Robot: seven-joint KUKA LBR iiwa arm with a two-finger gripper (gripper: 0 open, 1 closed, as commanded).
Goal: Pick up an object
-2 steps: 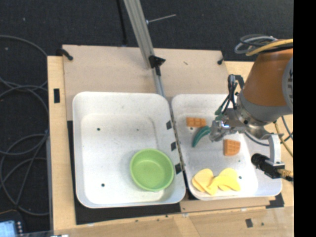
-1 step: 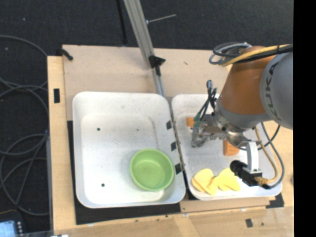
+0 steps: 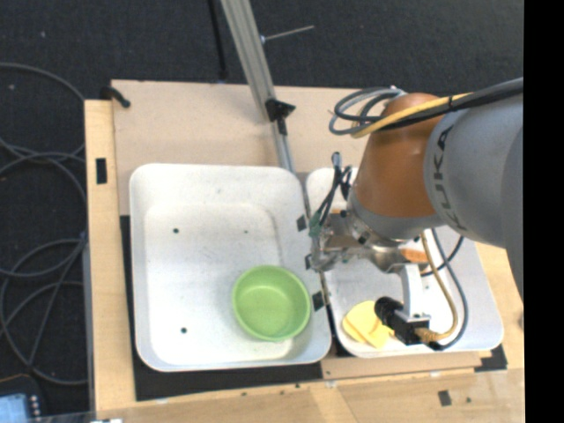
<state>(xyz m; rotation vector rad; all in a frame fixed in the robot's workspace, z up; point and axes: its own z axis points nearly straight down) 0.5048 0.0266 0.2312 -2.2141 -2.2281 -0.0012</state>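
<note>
A green bowl sits upright in the left bin, near its front right corner. A yellow object lies at the front of the right bin. A bit of something orange peeks out from under the arm in the right bin. My gripper hangs low over the left edge of the right bin, close to the divider between the bins and just up and right of the bowl. The wrist and arm hide much of the right bin.
A slanted metal rail runs from the top of the view down to the gap between the bins. The bins rest on a wooden bench, and cables lie on the dark floor at the left.
</note>
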